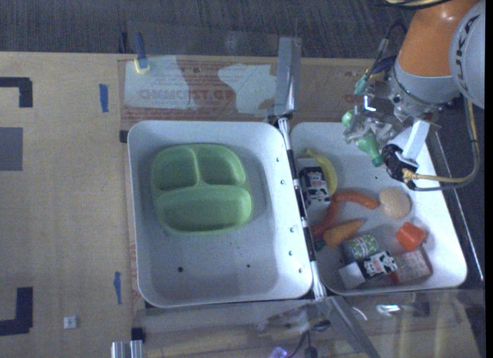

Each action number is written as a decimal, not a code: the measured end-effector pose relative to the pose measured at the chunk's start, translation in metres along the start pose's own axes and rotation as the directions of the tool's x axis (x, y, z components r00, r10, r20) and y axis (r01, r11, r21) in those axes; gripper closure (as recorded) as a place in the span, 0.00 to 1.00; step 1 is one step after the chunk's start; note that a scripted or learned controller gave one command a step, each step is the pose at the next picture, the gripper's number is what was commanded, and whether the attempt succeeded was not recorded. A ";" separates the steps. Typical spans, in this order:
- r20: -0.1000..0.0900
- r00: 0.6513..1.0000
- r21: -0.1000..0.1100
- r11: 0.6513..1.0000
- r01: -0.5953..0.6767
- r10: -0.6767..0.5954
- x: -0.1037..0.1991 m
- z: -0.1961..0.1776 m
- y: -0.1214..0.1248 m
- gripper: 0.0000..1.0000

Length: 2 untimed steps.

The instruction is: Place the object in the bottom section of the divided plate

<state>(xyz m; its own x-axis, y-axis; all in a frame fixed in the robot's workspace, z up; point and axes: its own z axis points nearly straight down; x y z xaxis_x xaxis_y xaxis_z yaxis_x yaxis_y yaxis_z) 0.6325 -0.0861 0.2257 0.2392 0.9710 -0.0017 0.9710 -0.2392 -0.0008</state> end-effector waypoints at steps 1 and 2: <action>-0.002 0.998 0.001 0.998 -0.067 0.067 -0.038 0.062 -0.020 1.00; -0.002 1.000 0.001 1.000 -0.029 0.029 0.047 0.041 -0.044 1.00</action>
<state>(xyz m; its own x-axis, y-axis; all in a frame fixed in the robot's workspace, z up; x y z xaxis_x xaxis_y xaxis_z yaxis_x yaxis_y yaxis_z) 0.6012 -0.0304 0.1844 0.2675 0.9635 0.0004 0.9635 -0.2675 -0.0017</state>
